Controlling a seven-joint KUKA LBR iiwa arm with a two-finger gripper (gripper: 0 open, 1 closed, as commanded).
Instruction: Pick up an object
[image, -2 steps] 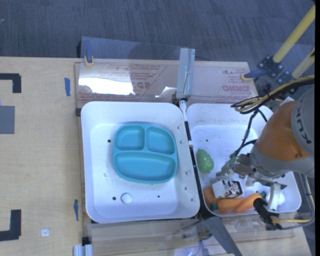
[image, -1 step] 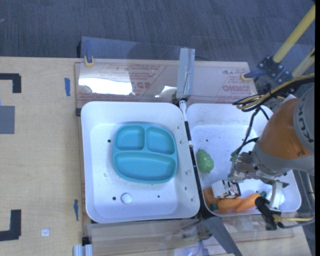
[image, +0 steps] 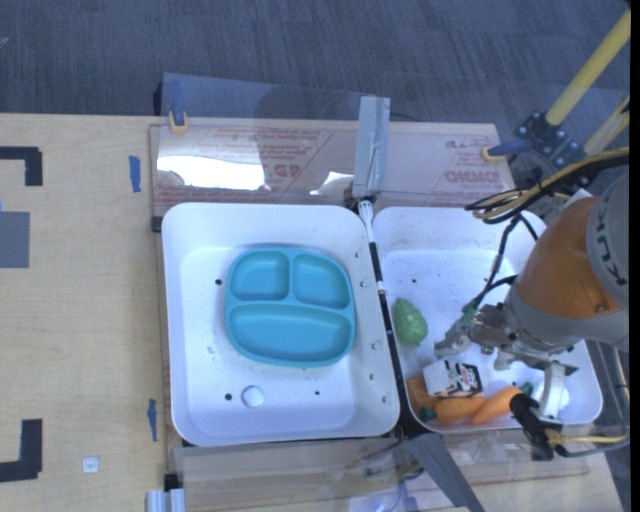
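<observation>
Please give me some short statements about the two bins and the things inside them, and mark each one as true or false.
1. The blue divided plate lies in the left bin. True.
2. The green object rests on the blue plate. False: it lies in the right bin, near the divider.
3. An orange carrot-like object lies at the right bin's near edge. True.
4. The arm hangs over the left bin. False: it is over the right bin.

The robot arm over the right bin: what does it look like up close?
The arm is grey with a broad orange band above the wrist. Black cables loop alongside it. Its gripper is a cluster of grey metal parts.
</observation>
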